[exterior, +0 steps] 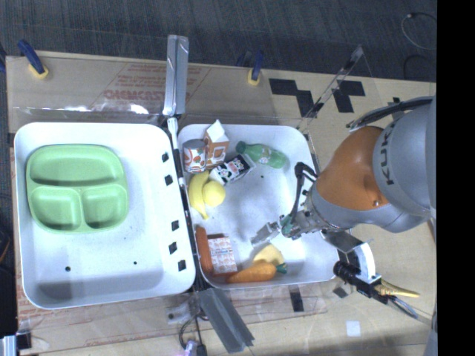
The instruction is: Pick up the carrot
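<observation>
The orange carrot (pixel 252 274), with a green stub at its right end, lies along the near wall of the right bin (pixel 297 136). My gripper (pixel 269 232) hangs just above and to the right of it, over a small yellow piece (pixel 269 254) that touches the carrot's upper side. Nothing shows in the gripper. The grey and orange arm (pixel 356 184) comes in from the right over the bin's edge.
A red and white packet (pixel 217 252) lies just left of the carrot. Farther back are a yellow fruit (pixel 206 193), a black and white carton (pixel 232 168), a can (pixel 194 156), a small carton (pixel 216 141) and a green bottle (pixel 261 154). The left bin holds a green divided tray (pixel 76 186).
</observation>
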